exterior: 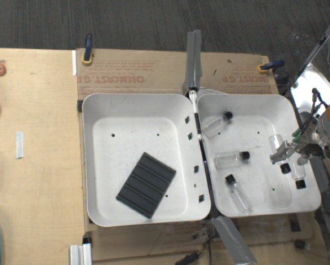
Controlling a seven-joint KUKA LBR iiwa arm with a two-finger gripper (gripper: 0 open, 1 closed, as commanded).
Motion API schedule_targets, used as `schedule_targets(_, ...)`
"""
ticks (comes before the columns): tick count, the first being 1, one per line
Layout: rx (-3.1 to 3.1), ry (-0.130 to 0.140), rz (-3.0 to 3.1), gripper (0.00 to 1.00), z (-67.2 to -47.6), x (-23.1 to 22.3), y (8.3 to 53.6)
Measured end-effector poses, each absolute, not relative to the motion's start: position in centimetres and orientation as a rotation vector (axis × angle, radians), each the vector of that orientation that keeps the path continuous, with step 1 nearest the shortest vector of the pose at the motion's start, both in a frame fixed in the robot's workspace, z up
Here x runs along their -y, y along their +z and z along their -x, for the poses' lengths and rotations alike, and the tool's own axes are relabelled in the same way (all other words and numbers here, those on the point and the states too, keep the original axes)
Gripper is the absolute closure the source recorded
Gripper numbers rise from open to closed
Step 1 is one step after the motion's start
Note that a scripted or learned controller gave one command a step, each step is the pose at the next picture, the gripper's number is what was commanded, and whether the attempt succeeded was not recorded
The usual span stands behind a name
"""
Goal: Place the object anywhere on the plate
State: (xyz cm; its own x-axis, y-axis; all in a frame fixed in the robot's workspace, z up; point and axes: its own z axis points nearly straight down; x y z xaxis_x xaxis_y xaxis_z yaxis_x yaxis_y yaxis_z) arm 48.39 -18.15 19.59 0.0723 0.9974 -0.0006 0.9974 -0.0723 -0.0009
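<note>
floor [154,10]: dark grey carpet | bench [32,203]: pale wood | cardboard sheet [154,73] under bins

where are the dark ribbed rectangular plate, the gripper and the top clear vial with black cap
dark ribbed rectangular plate [146,184], camera view, centre of its top face
gripper [287,156], camera view, between its fingertips
top clear vial with black cap [216,124], camera view, clear body

Two bins: the left bin [93,164] at nine o'clock and the right bin [264,203] at three. One dark ribbed plate [146,185] lies in the left. The right has three clear vials [229,159] for certain, perhaps five, since those at its three o'clock edge blur together. Two clamps [88,47] sit toward twelve.
</note>
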Motion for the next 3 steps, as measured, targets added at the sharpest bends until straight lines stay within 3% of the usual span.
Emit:
schedule_targets(1,2.190,0.005,2.251,1.00,-56.5,12.6,19.7)
schedule_targets(2,2.539,0.003,1.851,1.00,-58.1,6.9,22.9)
schedule_targets(3,2.420,0.007,1.997,1.00,-53.2,-2.1,18.9)
